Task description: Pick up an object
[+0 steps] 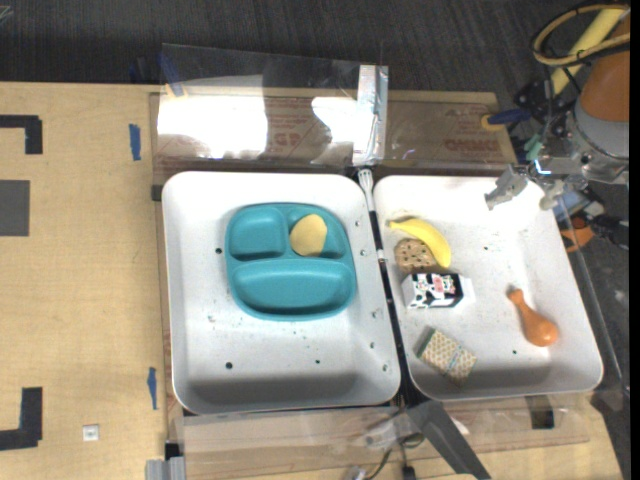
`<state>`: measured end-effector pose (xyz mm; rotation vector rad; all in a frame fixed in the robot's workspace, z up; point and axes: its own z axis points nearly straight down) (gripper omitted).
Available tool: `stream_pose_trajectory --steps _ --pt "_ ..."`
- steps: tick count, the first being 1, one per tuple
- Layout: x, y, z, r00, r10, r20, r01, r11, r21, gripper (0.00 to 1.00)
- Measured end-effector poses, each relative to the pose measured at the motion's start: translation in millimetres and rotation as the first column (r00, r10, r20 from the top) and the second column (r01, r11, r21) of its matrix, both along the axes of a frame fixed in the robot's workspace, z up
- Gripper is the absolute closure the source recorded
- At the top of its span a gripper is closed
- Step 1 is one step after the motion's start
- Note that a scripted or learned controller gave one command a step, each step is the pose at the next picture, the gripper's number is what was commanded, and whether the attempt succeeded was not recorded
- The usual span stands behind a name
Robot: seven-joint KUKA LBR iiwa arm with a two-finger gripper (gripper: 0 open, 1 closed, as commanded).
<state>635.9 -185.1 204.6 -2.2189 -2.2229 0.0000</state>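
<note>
The right bin (575, 298) holds a yellow banana (423, 236), a brown round cookie (411, 256) touching it, a black-and-white patterned block (436, 289), an orange pear-shaped toy (533, 319) and a tan speckled block (446, 354). My gripper (523, 195) hangs over the bin's far right corner, well apart from all of them. Its two fingers stand spread, open, with nothing between them.
The left bin (190, 298) carries a teal divided plate (290, 268) with a yellow round fruit (308, 234) in its upper right compartment. A clear plastic sheet (270, 118) lies behind the bins. Cables (575, 28) hang at the far right.
</note>
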Motion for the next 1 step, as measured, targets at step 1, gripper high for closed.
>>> stream_pose_trajectory --steps 1 --pt "28.6 64.2 -97.3 1.000 0.009 -0.012 -0.009 1.000 0.005 0.00"
